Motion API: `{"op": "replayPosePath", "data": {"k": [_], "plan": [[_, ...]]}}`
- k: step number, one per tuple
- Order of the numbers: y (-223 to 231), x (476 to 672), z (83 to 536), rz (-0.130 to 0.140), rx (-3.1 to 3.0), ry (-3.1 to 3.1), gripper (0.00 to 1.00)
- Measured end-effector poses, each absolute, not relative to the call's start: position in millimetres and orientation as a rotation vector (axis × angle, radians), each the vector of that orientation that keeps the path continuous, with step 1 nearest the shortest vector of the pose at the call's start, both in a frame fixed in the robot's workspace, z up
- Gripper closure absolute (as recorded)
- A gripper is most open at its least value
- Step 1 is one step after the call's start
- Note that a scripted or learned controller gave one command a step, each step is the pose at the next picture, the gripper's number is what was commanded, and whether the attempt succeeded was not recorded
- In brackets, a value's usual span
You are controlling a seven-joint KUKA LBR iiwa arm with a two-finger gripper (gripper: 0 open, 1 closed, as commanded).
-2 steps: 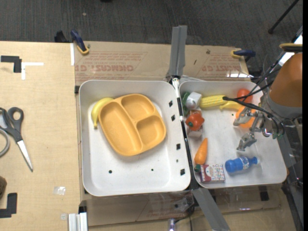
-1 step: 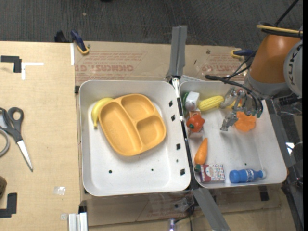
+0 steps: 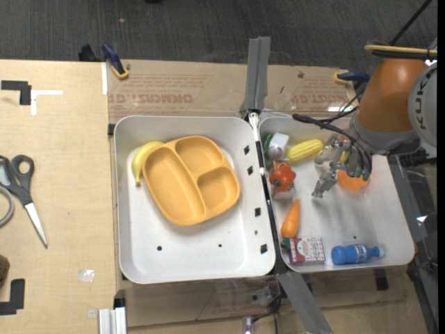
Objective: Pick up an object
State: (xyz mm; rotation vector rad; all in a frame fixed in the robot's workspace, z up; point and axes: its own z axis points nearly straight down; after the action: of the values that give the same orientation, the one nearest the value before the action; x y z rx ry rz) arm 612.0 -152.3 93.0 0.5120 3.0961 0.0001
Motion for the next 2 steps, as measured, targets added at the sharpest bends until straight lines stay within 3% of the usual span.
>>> {"op": "replayPosePath", "data": {"k": [1,2], "plan": [[-107,640.0,92,-0.014,0.877,3.038,0.00],[-102,578.5,92,-0.001,0.906,3.007,0.00]]}}
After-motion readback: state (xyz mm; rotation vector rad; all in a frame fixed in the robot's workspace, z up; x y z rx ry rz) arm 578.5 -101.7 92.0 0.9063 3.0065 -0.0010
